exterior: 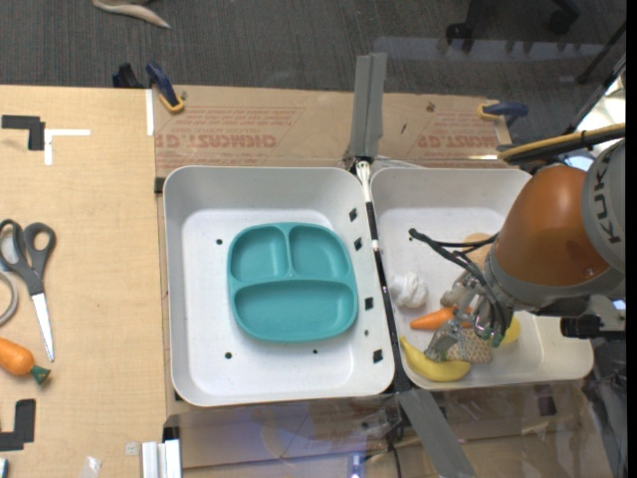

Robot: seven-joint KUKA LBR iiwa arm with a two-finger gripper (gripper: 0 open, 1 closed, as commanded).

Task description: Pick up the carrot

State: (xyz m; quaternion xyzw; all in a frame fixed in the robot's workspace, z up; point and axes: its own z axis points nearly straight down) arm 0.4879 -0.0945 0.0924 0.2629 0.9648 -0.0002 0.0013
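Small orange carrot (pixel 432 319): lain in the right shallow white bin (pixel 438 192), between a white crumpled object (pixel 408 289) and a yellow banana (pixel 434 363). Two-finger metal gripper (pixel 466 329): positioned just beside the carrot's right end. Teal three-compartment plate (pixel 292 281): placed in the left bin (pixel 189 297).

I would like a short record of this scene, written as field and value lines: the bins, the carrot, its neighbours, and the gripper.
left bin: holds a teal divided plate
right bin: holds the carrot, a banana, a white object, and the gripper
carrot: orange, lying in the right bin, just left of the gripper
banana: yellow, below the carrot near the bin's front wall
white object: small, just above the carrot
gripper: low in the right bin, beside the carrot; a hold on it cannot be seen
bench, left side: scissors and a second orange carrot-like item
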